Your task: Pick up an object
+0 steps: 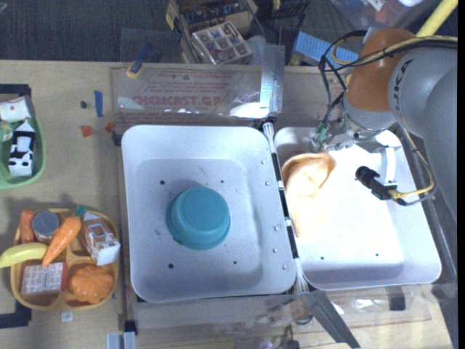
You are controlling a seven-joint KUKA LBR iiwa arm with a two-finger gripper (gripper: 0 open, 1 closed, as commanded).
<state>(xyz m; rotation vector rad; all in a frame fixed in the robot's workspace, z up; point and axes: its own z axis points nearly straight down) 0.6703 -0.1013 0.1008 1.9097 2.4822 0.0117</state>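
Note:
A teal bowl (199, 217) lies upside down in the middle of the left bin (145, 158). A tan, rounded object (306, 174) that looks like a bread piece rests in the right bin (363, 253), in its far left corner. My gripper (325, 139) hangs over the far edge of the right bin, just above and to the right of the tan object. The grey arm with its orange band (379, 49) comes down from the upper right. Nothing shows between the gripper's tips.
A yellow tray (14, 282) with toy food, among it a carrot and a banana, sits at the bench's near left. A green dish (36, 166) lies at the far left. A clear plastic sheet (189, 97) lies behind the left bin. Black cables (378, 184) trail over the right bin.

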